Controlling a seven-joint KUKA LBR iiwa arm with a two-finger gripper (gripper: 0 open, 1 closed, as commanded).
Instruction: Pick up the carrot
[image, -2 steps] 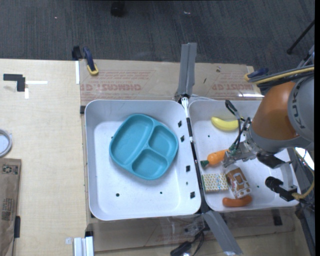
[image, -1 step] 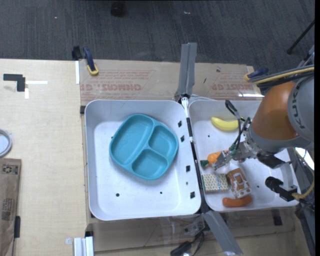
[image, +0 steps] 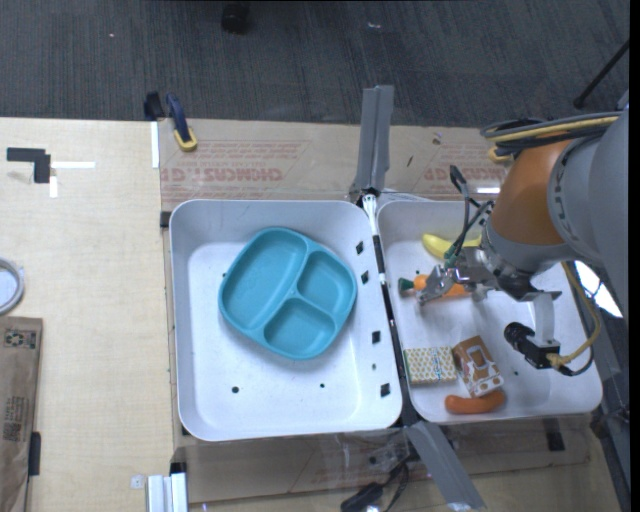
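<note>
The carrot (image: 432, 288) lies in the right bin (image: 560, 400), near the wall it shares with the left bin (image: 200, 400). The end effector (image: 452, 277) is right down on it, but I cannot tell if it has a grip. The yellow banana (image: 438, 243) sits just beside, so it might get bumped or grabbed too. The carrot is round and could roll away or slip out when lifted. The blue plate (image: 288, 292) is far off, safe.

Bright, even overhead light; soft shadows; mild glare on white bins (image: 190, 330); sharp focus.
</note>
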